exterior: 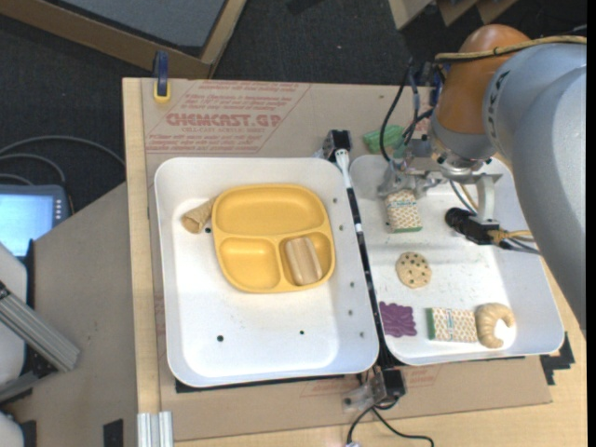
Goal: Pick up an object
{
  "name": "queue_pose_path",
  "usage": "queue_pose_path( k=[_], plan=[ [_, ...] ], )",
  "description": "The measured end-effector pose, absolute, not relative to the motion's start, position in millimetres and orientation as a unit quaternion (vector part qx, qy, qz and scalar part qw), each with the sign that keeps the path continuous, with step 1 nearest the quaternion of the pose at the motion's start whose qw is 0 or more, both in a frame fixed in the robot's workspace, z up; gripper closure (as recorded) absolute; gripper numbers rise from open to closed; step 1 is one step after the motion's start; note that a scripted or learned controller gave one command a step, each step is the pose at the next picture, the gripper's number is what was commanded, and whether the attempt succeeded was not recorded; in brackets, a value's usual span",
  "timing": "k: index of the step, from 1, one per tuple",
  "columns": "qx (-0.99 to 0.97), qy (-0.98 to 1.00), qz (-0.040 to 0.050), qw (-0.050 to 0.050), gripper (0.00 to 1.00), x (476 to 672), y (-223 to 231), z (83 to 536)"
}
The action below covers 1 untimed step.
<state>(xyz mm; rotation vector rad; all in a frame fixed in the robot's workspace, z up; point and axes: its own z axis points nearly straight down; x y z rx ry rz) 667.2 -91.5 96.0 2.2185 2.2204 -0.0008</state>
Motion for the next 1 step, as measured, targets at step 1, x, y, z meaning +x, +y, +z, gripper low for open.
queue_pose_path(
  k=[1],
  plan=[
    [0.705,0.709,0.0018,0.0,1.0,627.8,-24.0,189.8]
  ],
)
